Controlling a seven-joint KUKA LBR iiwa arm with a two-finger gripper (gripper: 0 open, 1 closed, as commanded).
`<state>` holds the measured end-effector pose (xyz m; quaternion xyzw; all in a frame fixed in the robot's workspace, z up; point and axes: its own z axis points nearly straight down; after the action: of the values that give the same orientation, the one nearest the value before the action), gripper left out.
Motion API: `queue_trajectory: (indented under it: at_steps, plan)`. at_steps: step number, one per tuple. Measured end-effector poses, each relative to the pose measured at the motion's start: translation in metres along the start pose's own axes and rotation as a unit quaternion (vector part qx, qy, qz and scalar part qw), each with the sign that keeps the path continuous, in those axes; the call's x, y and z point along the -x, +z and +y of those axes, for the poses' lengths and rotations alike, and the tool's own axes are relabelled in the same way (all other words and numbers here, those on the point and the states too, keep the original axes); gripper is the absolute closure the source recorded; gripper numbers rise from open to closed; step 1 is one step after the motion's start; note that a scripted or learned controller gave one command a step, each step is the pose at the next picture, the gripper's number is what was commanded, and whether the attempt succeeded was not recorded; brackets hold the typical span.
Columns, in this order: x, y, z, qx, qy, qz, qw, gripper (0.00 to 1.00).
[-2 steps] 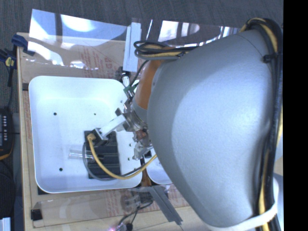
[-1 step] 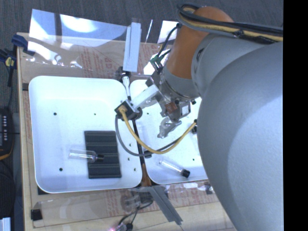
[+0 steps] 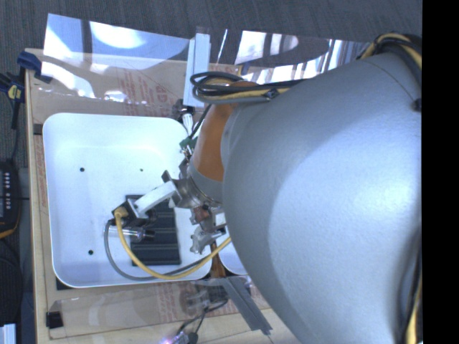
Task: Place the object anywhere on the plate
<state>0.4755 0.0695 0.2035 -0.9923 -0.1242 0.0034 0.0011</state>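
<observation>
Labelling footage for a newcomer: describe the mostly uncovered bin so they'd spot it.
Find the big grey arm on the view's right. Left of it on the bench lies a shallow white bin with rounded corners. Its floor lies open, marked by small dark dots, while the arm covers the bin beside it.

bulky grey arm (image 3: 323, 192), orange band (image 3: 209, 145), seemingly glossy

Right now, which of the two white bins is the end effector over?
The bin on the view's left, its floor open to view: the end effector hangs above its lower right part. The other bin lies mostly under the arm.
</observation>
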Motion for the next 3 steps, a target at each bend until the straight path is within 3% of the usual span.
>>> queue_trajectory:
  at_steps: [1,2,3]
  plan:
    - [-0.004,-0.115,-0.014,0.0,-0.127,0.002,0.9919,0.0]
    - [-0.024,-0.008,-0.094,0.001,0.021,0.001,0.9998,0.0]
    - [-0.017,0.081,-0.067,-0.001,0.021,-0.001,0.9998,0.0]
